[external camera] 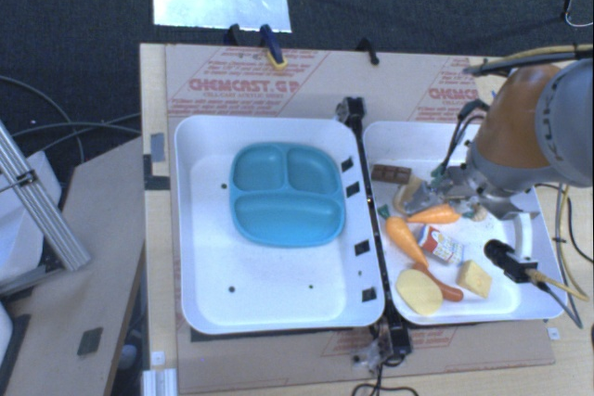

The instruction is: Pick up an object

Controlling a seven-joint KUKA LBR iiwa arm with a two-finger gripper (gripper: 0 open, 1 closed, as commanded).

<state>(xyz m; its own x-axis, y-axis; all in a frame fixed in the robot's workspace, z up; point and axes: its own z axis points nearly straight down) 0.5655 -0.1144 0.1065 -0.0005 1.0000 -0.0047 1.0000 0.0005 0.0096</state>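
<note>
My gripper (pixel 434 196) hangs low over the right bin (pixel 399 136), reaching in from the right, just above an orange carrot (pixel 436 215). A second carrot (pixel 403 237) lies to its lower left. A brown chocolate bar (pixel 390 172) sits near the bin's left wall, with a beige piece (pixel 407 194) below it, next to the gripper. Toward the front lie a red-and-white carton (pixel 444 247), a yellow disc (pixel 419 291), a red sausage (pixel 448 291) and a cheese wedge (pixel 474 278).
The left bin (pixel 213 292) bears a blue divided plate (pixel 285 195). A black-clipped divider (pixel 364 199) runs between the two bins. The arm's grey body with its orange band (pixel 520 121) overhangs the right bin's far right side.
</note>
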